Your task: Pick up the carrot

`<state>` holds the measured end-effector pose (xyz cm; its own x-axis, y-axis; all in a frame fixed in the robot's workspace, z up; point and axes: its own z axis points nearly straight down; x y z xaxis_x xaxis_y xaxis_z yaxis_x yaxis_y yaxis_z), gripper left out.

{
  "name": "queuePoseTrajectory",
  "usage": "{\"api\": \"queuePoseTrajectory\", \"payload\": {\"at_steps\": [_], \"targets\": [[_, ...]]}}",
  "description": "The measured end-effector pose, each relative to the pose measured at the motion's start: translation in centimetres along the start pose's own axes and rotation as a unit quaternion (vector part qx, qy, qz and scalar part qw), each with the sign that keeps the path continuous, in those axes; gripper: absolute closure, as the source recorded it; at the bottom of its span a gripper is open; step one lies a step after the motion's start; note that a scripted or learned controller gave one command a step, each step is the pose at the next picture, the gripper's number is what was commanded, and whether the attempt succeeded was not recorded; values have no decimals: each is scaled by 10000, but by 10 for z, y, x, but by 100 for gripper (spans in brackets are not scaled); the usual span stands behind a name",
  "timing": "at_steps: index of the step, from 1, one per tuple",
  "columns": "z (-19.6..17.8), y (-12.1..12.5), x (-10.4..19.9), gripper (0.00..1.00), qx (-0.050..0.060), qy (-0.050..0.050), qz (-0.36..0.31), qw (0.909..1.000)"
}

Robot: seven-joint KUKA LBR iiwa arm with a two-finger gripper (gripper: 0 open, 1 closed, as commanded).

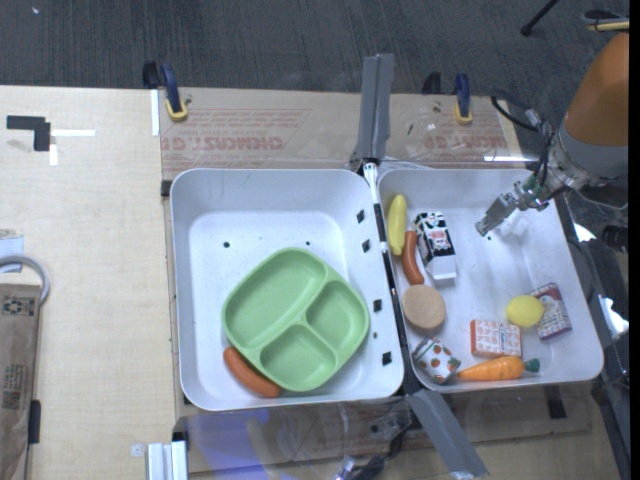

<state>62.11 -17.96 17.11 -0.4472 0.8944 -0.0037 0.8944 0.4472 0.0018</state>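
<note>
While tapered orange carrot [492,370] lies in smooth white right bin [590,308], fingers [497,214] state unclear

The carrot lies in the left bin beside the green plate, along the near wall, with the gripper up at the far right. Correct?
Wrong bin. The carrot lies in the right bin, along its near wall; the camera view shows it. The gripper is at the far right.
</note>
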Motion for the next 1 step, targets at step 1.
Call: {"api": "queuePoseTrajectory", "payload": {"at_steps": [1], "targets": [[59, 4, 75, 0, -39, -18, 1741, 9847]]}}
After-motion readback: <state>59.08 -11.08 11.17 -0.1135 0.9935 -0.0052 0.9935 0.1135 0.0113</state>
